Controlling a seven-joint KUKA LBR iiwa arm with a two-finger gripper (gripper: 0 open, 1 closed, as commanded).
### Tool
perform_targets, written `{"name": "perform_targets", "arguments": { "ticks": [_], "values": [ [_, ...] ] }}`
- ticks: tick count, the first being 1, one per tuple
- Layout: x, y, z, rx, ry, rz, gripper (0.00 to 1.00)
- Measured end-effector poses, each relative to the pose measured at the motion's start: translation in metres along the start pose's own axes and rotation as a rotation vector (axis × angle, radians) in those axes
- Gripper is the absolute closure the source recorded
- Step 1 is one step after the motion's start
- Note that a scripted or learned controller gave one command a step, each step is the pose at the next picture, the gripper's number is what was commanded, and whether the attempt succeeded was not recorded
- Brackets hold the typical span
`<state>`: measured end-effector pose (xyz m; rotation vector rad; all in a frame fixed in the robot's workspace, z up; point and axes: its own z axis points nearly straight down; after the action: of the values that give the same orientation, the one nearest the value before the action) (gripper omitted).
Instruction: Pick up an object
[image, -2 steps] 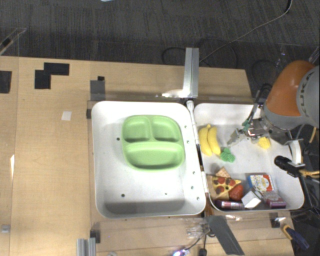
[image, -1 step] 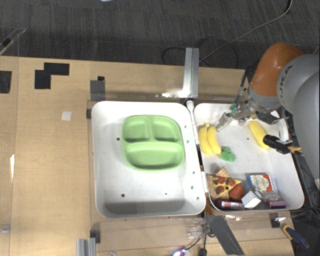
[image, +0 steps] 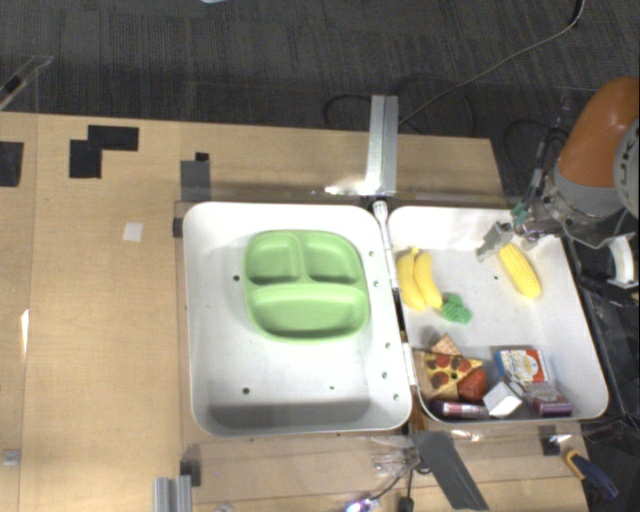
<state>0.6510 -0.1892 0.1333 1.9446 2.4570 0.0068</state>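
Note:
The right bin (image: 573, 335) holds a yellow corn cob (image: 522, 272) at its far right, two bananas (image: 418, 280) against its left wall and a small green broccoli piece (image: 456, 309). A pizza slice (image: 450, 370), a small printed carton (image: 522, 365) and other small items lie along its near edge. My gripper (image: 505, 235) is at the bin's far right corner, right at the upper end of the corn cob. I cannot tell whether it touches the cob.
A green divided plate (image: 303, 283) lies in the left bin (image: 215, 300). A metal post (image: 383, 140) rises behind the wall between the bins. The arm's orange band (image: 598, 135) hangs over the right bin's far right corner.

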Motion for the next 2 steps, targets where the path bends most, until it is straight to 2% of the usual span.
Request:
{"name": "perform_targets", "arguments": {
  "ticks": [1,2],
  "values": [
    [-0.016,0.003,0.045,0.0,0.0,-0.004,0.0],
    [-0.015,0.006,0.031,-0.008,-0.005,-0.011,1.0]
  ]
}}
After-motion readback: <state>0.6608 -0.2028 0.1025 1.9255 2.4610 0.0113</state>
